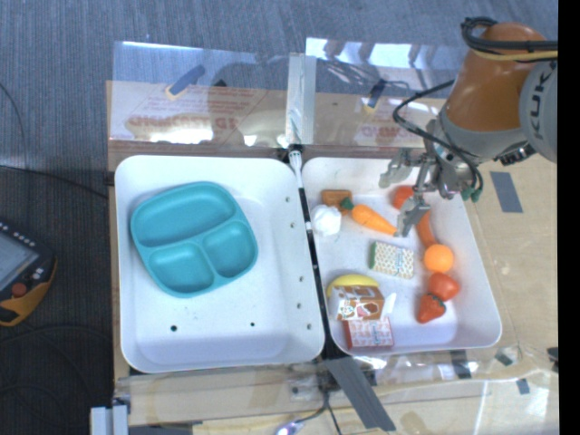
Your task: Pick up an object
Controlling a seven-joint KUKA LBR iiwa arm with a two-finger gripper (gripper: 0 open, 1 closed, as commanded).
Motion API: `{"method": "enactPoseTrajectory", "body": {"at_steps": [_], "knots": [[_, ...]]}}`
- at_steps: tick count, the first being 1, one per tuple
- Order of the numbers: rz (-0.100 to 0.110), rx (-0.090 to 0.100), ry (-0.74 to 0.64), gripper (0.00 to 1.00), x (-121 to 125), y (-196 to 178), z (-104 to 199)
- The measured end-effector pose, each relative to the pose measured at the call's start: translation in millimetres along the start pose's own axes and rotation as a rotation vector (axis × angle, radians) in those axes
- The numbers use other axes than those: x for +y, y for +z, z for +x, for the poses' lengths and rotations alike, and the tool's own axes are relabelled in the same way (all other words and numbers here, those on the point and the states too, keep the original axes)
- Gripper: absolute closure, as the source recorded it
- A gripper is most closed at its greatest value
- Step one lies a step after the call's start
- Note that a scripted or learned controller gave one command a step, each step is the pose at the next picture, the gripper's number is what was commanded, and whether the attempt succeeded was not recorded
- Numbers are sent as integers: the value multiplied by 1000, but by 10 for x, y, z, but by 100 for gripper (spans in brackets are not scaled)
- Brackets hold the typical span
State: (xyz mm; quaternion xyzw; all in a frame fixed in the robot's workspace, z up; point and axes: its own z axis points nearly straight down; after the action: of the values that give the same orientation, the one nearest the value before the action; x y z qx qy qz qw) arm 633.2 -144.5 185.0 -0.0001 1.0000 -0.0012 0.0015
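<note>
The gripper [415, 208] hangs spread open, grasping nothing, above toy carrots [373, 217] in the right bin [480, 320]; descending and closing likely comes next.

The gripper [415, 208] hangs over the right bin [480, 311] among toy food, beside a carrot [372, 217]; the left bin [145, 333] holds a teal tray [192, 236].

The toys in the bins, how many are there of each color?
Orange: 4, the carrot, the ball and two pieces by the gripper
Red: 2, both near the strawberry
Blue: 1, the plate
White: 1, the round thing
Brown: 1, the block
Yellow: 1, the banana
Printed packs: 2, the box and the pouch
Total: 12
</note>
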Motion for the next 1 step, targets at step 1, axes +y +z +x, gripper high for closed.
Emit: {"method": "enactPoseTrajectory", "body": {"at_steps": [1], "knots": [[0,-1,55,0,273,800,199]]}}
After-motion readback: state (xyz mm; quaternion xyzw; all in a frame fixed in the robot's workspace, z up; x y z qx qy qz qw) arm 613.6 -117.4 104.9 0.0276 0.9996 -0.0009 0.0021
